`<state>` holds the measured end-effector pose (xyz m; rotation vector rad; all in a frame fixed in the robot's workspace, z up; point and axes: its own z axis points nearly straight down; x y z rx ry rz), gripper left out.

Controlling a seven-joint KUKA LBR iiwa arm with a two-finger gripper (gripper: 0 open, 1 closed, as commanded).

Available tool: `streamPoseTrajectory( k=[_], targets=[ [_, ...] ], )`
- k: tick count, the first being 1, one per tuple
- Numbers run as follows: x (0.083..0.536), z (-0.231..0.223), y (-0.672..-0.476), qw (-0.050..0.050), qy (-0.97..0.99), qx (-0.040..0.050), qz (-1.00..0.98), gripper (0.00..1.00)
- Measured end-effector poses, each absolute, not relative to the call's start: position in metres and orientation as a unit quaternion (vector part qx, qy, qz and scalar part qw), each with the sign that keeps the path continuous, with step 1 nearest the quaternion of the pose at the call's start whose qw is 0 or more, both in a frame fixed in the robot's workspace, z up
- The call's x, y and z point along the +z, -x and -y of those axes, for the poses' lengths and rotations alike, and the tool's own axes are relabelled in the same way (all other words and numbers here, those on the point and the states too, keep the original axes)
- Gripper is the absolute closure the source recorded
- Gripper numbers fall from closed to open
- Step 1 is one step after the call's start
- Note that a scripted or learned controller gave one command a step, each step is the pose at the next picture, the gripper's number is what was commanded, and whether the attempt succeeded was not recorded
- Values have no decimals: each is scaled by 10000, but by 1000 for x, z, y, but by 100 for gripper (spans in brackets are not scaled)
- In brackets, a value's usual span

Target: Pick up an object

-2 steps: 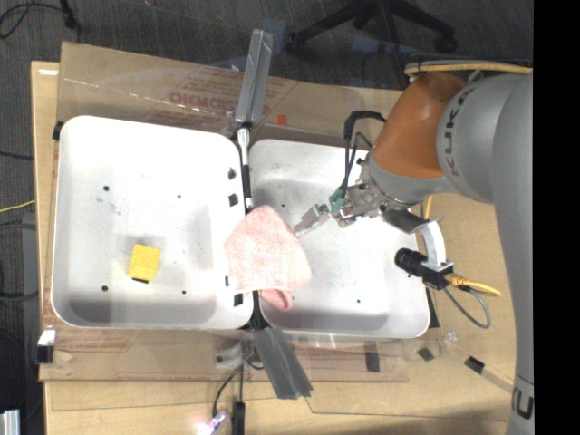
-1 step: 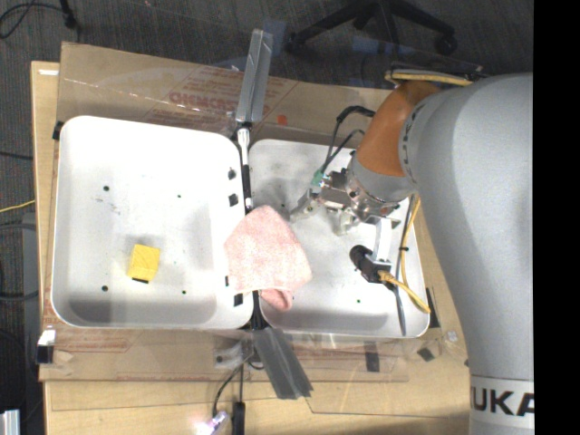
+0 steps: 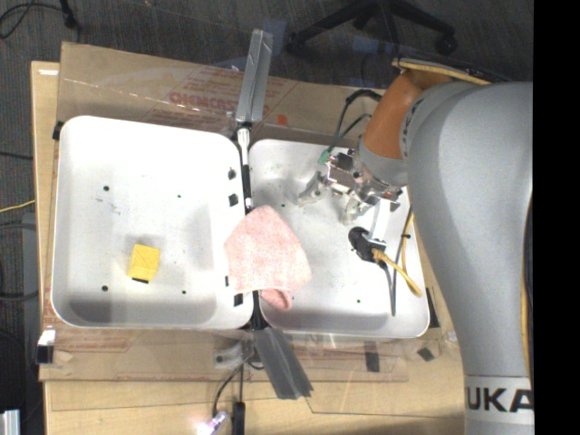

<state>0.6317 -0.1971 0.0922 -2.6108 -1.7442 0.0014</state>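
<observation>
A small yellow block [image 3: 144,262] lies in the left bin [image 3: 82,152], toward its front. A pink cloth [image 3: 265,256] is draped over the divider between the two bins, most of it in the right bin [image 3: 408,311]. My gripper [image 3: 329,201] hangs over the back half of the right bin, up and to the right of the cloth and apart from it. Its two metal fingers [image 3: 308,194] are spread open with nothing between them, only bare bin floor below.
The grey arm covers the right side of the right bin. A grey bar [image 3: 253,75] stands at the back between the bins, and a grey clamp [image 3: 283,362] sits at the front. Cardboard lies under both bins.
</observation>
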Motion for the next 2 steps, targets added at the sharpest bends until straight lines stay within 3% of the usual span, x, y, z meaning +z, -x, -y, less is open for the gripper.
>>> streamPoseTrajectory(
  k=[1, 2],
  targets=[
    [93, 198, -658, 13, 8393, 5, 5437, 0],
    [91, 175, -657, 27, 7287, 12, 6848, 0]
  ],
)
